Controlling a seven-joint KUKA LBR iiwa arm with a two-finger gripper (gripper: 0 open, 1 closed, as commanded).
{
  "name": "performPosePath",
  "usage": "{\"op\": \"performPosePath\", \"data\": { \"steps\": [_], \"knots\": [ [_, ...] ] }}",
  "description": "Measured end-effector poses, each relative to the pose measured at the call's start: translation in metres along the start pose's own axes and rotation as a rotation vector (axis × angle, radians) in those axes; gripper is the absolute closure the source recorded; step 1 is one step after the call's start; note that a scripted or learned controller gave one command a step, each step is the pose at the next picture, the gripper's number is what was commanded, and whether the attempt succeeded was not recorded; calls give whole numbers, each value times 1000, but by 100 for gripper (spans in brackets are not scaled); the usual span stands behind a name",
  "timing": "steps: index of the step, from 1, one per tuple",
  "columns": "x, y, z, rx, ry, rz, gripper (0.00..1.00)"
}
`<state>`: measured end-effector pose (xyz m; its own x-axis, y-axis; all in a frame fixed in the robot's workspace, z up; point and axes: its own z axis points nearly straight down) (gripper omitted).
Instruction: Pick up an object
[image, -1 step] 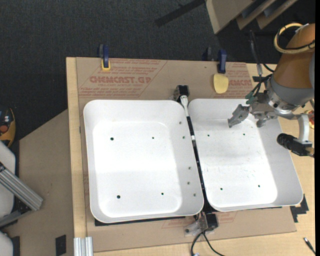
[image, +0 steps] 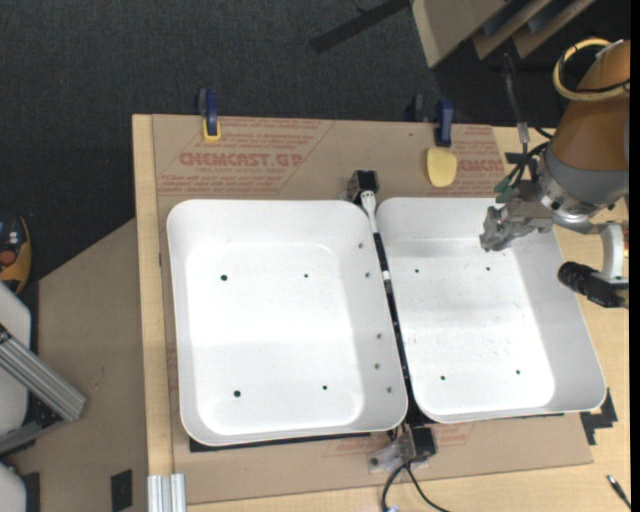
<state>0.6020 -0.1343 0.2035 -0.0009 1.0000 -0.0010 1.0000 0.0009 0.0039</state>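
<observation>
We judge the task barely begun. The claw (image: 497, 232) hangs over the far right corner of the right bin (image: 560, 395), and we see nothing in it; whether it is clenched or released we cannot tell at this size. Neither this bin nor the left bin (image: 190, 330) holds anything we can make out beyond small dark dots on their floors. The one loose thing we find is a small yellow object (image: 441, 166) lying on the tabletop (image: 300, 150) near its far edge, just beyond the right bin's rim. Finding, grasping and lifting all remain.
</observation>
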Motion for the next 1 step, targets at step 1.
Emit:
{"op": "performPosePath", "data": {
  "steps": [1],
  "knots": [
    [9, 8, -95, -7, -1, -2, 100]
  ]
}}
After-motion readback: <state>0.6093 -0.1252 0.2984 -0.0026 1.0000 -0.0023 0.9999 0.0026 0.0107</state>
